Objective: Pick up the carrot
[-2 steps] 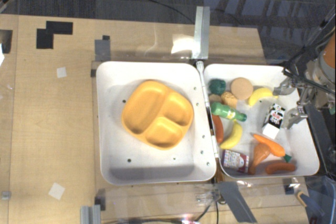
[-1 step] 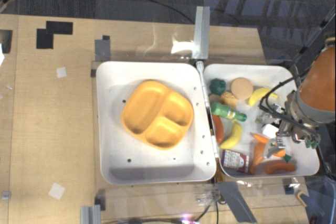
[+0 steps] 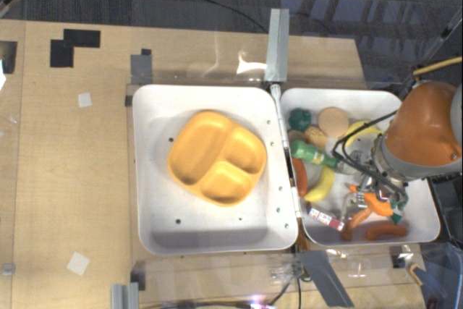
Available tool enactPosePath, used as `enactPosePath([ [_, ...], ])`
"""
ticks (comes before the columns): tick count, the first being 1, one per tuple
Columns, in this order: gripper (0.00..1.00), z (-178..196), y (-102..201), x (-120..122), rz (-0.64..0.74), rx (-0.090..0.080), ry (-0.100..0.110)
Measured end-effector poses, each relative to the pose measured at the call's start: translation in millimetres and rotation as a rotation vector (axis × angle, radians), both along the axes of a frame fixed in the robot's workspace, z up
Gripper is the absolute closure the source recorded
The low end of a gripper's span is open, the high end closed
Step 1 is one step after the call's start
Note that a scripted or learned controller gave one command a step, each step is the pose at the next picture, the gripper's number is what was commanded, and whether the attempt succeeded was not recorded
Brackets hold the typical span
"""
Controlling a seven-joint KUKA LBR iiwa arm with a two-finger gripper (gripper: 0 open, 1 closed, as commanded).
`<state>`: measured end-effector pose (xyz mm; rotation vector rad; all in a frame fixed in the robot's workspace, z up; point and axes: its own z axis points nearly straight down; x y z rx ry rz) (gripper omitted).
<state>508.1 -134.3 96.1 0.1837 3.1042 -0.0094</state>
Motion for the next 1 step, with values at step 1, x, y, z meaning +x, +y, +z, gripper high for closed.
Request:
enactPosePath([
  [1, 1.0, 6.5, 2.9, -1.6, 0.008, 0.003, 0.009],
])
